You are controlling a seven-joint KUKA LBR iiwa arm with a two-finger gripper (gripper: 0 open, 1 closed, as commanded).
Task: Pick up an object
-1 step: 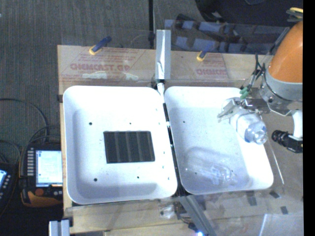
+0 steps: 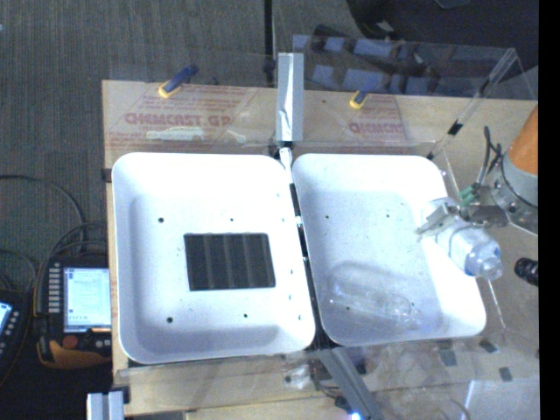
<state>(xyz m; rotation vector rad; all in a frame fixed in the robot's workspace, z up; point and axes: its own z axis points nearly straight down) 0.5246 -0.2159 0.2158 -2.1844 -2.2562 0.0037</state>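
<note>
Clear plastic, that is what the nearest thing looks like: a crumpled transparent bottle or wrapper (image 2: pixel 372 297) lying on its side low in the right bin (image 2: pixel 367 182), close to the near wall. It has settled there because the bin floor is shallow and flat, so nothing props it up. Being see-through against white, it is hard to make out and, I would guess, hard for a program to aim at.

Level with it in the left bin (image 2: pixel 149 182) sits a dark ribbed rectangular pad (image 2: pixel 229 261), flat on the floor near the middle and well apart from every wall.

Further back and to the right, the end effector (image 2: pixel 448 219) hovers at the right bin's far-right edge, reaching in from that side. Just beside it, below and to the right, hangs a small bluish translucent bottle-like object (image 2: pixel 477 257), over the bin's right rim. Whether that object is actually caught, or only sits beside the arm's tooling, I cannot tell from here, and I cannot tell if the end effector is released or clenched. If it is held, the pick would be mostly done.

Beyond both bins, the bench (image 2: pixel 219 112) carries yellow clamps (image 2: pixel 178 80) along its far edge, presumably pinning the clear sheeting in place.
</note>
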